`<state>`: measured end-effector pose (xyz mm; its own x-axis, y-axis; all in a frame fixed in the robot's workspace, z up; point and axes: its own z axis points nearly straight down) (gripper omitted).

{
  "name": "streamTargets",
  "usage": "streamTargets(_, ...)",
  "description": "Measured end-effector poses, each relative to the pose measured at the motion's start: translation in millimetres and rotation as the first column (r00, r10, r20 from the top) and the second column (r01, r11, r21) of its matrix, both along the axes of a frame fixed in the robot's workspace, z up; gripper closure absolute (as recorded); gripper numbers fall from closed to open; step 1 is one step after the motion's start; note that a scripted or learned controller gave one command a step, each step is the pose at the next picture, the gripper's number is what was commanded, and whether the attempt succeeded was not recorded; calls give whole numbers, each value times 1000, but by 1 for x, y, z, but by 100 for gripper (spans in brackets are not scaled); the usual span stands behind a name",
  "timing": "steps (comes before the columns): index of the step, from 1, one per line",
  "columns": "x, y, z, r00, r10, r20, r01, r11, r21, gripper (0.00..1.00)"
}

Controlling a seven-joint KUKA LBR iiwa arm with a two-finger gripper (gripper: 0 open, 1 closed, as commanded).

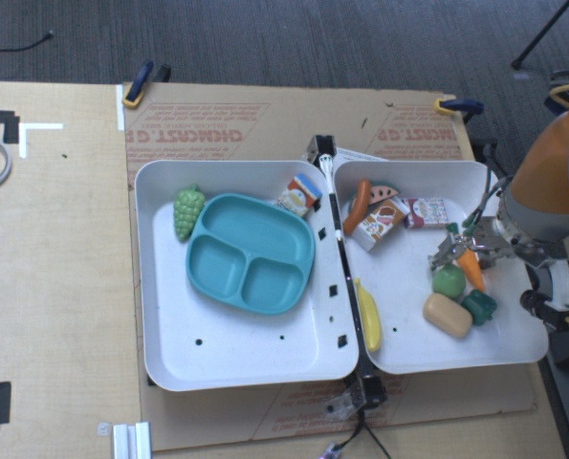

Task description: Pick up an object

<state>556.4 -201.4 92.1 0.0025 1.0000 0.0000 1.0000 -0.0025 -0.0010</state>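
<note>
We see two white bins side by side: the left bin [160,285] carries a large teal divided tray [251,253], with a bunch of green grapes [187,212] touching the tray's left edge and a small printed packet [299,196] at its upper right. The right bin [514,347] is the crowded one. The arm [544,175] reaches in over its right wall, and the gripper [464,249] sits low among a tight cluster: an orange carrot [471,269] right at its tip, a green round piece [448,281] just below, a tan potato-like piece [448,316] and a dark green piece [479,305] beside that.

The carrot looks like the target, but at this slant we cannot tell how far the fingers are spread or whether anything sits between them.

Our worry is the crowding. With the carrot touching its green neighbour, a finger could land on that piece instead, nudging the carrot aside or pinching two things at once. The carrot's taper may also let it slip out on lifting.

The bin's right wall is near, so there is little sideways room there. The open floor lies toward the middle, between the cluster and the yellow banana [370,318] along the left wall. A carton [381,223], a sausage [358,207] and a pink box [427,212] occupy the far end.
</note>
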Motion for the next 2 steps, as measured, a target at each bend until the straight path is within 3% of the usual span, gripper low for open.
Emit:
streamTargets(1, 0, 0, 10, 1000, 0, 1, 0, 1000, -1, 100)
streamTargets(2, 9, 57, 134, 1000, 5, 2, -5, 1000, -1, 100)
